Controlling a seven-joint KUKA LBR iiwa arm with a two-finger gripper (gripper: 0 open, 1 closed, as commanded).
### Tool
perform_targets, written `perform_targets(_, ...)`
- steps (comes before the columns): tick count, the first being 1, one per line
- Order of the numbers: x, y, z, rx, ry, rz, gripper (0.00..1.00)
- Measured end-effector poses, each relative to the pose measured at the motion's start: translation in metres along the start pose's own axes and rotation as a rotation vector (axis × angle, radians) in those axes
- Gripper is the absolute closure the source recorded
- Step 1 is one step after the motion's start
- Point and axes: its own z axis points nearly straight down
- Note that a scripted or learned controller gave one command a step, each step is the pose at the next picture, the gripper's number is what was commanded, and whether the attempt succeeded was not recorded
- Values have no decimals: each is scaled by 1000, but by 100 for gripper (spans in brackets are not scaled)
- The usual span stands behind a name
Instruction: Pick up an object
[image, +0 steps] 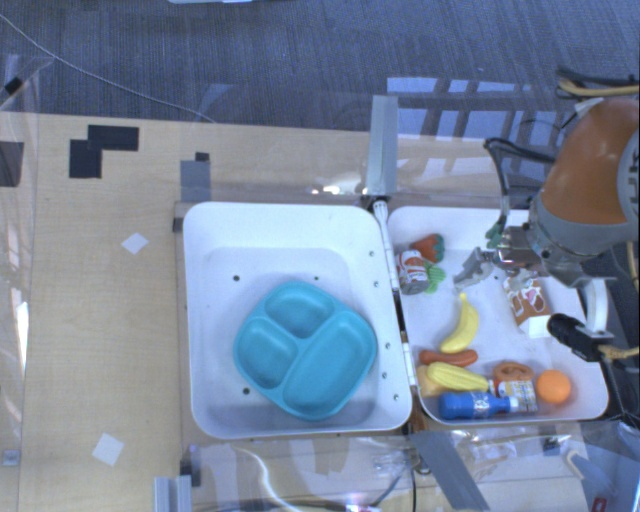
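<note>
The pincer hangs open and empty over the right bin, so it should descend straight onto the banana, clear of neighbours.

A pale wooden bench fills most of the view, its grain running lengthwise. Beyond its far edge lies dark blue-grey carpet, ribbed in fine lines, with a thin cable trailing across it. Black tape marks sit on the bench's far left, and small pale squares lie further down the wood. A clear panel stands along the left side, catching soft reflections. A grey metal post rises at the far middle. Light is even and bright, with glare on the near edge.
</note>
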Motion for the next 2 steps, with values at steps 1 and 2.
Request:
perform_targets(1, -43, -14, 112, -11, -3, -358, 0)
perform_targets(2, -44, -10, 102, -19, -7, -358, 100)
